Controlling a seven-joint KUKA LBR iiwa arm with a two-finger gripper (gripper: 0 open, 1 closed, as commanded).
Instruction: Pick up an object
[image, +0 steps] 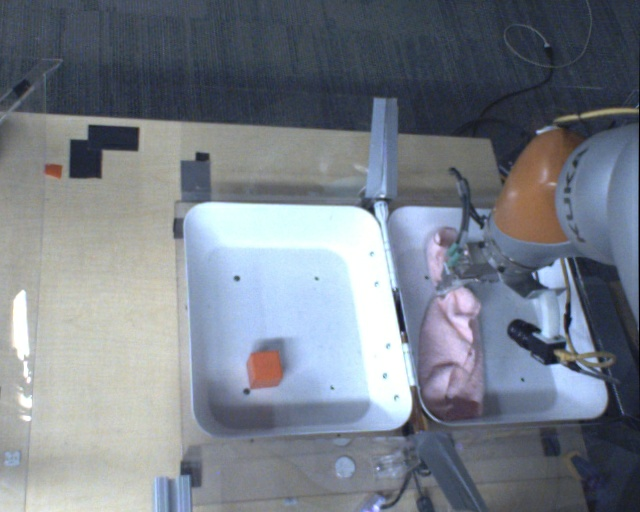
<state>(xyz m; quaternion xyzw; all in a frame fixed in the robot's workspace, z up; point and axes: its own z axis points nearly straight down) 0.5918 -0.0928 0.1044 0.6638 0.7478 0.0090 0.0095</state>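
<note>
A: Counting from the grey metal divider post that stands between the bins: two shallow white plastic bins, one on each side of it. The left white bin holds one small orange cube, sitting toward the near-left part of the floor, well away from the post.

B: And the right white bin?

A: One pink crumpled cloth, lying lengthwise along the bin wall nearest the post, from near the far end down to the near corner. So two loose items in total, one per bin.

B: Where's the arm?

A: One grey arm with an orange band, reaching in on the side of the post away from the cube. Its two-finger gripper is down at the upper part of the cloth, touching or just above it. I cannot tell whether the fingers are parted or closed, and I cannot see cloth between them.

B: Any writing, any labels?

A: None readable. On the wooden bench, far left of the post, there are black blocky patches and one tiny orange square.
</note>
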